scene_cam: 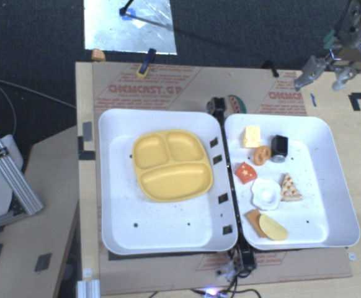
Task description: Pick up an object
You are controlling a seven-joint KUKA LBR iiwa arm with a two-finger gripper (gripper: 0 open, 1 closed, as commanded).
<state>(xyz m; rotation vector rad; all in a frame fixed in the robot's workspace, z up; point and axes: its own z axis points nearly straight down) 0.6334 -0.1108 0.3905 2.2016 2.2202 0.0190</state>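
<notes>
The right bin (335, 166) holds several small toy foods: a pale yellow block (252, 136), an orange ring (262, 155), a black piece (279, 146), a red piece (245, 173), a white fried egg (266, 195), a pizza slice (290, 189) and a yellow and orange wedge (268, 226). My gripper (324, 77) hangs high at the upper right, beyond the bin's far edge and well apart from every object. Its two fingers are spread open with nothing between them.
A yellow divided plate (171, 164) lies in the left bin (115, 216). Black clips (221, 160) line the seam between the bins. Behind the bins are a cardboard sheet (168, 85) and a silver foil square (129, 16).
</notes>
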